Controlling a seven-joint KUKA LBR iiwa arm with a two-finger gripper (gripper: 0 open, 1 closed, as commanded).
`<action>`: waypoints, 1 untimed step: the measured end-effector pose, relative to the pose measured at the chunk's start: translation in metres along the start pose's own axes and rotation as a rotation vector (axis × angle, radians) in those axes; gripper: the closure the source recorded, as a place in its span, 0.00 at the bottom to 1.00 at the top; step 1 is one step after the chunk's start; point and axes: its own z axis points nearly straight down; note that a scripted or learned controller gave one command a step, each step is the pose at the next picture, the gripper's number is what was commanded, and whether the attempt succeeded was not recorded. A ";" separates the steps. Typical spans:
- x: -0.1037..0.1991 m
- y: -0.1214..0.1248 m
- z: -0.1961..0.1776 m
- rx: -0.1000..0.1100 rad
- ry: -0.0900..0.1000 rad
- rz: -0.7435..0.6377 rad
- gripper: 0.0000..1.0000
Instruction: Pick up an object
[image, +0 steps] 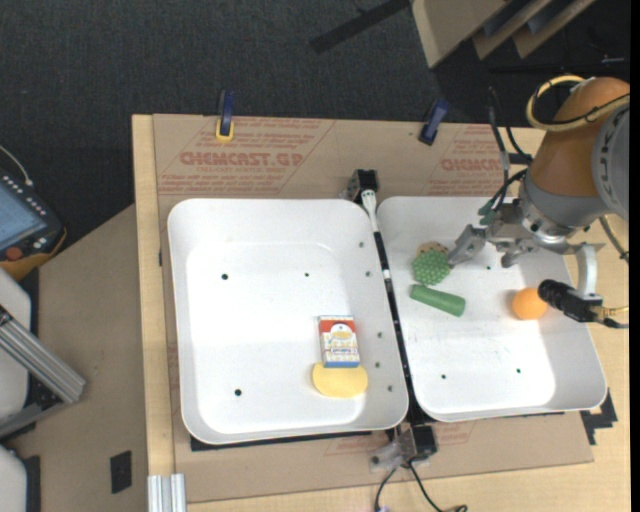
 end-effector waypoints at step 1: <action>-0.001 0.004 -0.015 -0.012 -0.004 -0.001 1.00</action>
